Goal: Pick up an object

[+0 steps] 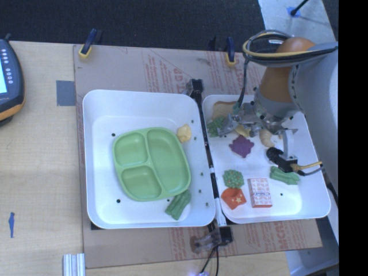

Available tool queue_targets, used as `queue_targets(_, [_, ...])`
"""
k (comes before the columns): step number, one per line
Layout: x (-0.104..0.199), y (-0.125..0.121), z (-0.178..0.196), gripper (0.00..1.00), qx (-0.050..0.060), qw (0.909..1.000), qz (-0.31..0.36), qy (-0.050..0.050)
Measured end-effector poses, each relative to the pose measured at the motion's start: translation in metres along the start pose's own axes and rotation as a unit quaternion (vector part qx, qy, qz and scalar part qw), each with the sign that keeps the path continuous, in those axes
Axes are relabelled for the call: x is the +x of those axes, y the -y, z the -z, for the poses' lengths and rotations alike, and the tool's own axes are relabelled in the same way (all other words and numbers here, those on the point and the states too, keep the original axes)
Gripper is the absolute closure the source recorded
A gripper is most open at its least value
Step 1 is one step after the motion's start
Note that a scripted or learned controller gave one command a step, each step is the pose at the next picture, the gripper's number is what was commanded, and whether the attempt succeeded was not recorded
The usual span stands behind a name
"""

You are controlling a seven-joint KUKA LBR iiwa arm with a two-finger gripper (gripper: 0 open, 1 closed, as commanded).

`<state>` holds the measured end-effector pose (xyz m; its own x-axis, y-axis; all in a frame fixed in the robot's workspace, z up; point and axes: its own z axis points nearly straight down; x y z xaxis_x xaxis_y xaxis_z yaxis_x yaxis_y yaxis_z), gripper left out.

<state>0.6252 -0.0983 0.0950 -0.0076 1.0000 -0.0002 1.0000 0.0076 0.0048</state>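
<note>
1. The green plate (152,164), smooth plastic with three sections, lies far left of the gripper (253,125).
2. The gripper hangs low over the right bin (310,209); I cannot tell its state.
3. The bumpy purple toy (241,146) lies just below it. Toys crowd close, so it might bump or grab wrong.

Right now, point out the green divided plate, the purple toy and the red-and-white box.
green divided plate (152,164), camera view, centre ridge
purple toy (241,146), camera view, middle of its top
red-and-white box (260,192), camera view, centre of its top face
</note>
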Motion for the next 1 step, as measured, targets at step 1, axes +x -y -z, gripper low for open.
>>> queue_targets(1, [-0.0313,-0.0312,-0.0030,0.00,0.005,1.0000,0.000,0.000])
